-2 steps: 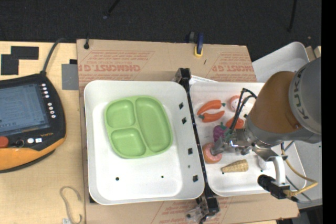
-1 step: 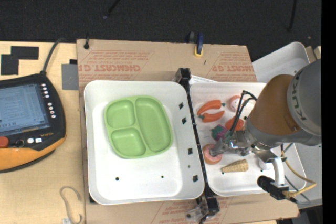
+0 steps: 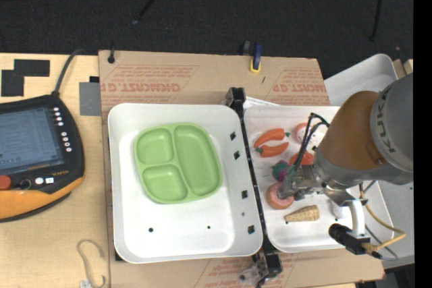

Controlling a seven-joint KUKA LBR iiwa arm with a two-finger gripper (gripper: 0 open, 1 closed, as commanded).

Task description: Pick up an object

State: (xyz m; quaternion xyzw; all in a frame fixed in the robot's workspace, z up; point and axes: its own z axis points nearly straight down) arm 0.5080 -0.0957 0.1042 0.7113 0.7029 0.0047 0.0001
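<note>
Two shallow white bins sit side by side on the counter (image 3: 81,226). The left bin (image 3: 128,212) carries a green divided plate (image 3: 178,162). The right bin (image 3: 297,243) carries several small toy food items: an orange-red piece (image 3: 271,139) at the far side, a pink round piece (image 3: 277,197) near the middle, and a tan cone (image 3: 301,214) lying on its side toward the near edge. The pincer (image 3: 291,179) hangs low over the right bin, just beside the pink round piece and a dark green item (image 3: 279,170); whether it is released or clenched cannot be told, as the wrist blocks the tips. No item is visibly grasped.

Judgement: the nearest candidate, the pink round piece, appears to be light moulded plastic, stiff and likely smooth, so prone to slipping. A hold across its width, at mid-height, seems soundest. Neighbouring items lie close, so a crowded grasp is the risk.
</note>
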